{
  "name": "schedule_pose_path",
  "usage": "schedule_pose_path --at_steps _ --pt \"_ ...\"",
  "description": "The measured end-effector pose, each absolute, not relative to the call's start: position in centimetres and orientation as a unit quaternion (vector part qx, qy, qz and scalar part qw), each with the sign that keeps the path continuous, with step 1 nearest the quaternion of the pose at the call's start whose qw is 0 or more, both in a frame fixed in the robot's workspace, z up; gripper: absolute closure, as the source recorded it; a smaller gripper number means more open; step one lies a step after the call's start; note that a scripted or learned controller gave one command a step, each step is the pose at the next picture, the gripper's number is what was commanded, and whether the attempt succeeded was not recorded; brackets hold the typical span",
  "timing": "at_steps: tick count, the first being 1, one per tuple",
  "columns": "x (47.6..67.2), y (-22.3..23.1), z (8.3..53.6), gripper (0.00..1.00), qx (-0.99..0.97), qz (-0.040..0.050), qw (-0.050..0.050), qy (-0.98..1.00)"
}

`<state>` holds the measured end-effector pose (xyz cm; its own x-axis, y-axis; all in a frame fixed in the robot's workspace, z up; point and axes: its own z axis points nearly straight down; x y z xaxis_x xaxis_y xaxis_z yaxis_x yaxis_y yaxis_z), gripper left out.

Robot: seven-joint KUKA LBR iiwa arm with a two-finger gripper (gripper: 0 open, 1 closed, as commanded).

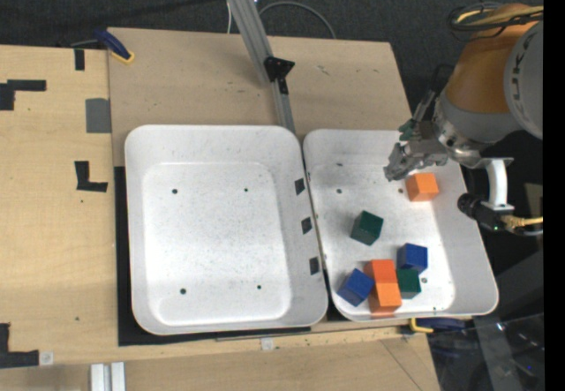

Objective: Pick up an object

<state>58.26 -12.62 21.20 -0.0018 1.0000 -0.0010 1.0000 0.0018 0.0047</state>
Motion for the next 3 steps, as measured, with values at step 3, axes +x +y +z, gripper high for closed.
schedule_pose_path --at_steps 3 --pt "63.3 4.3 24.0 1.0 0.705 0.0008 -0.001 0.71"
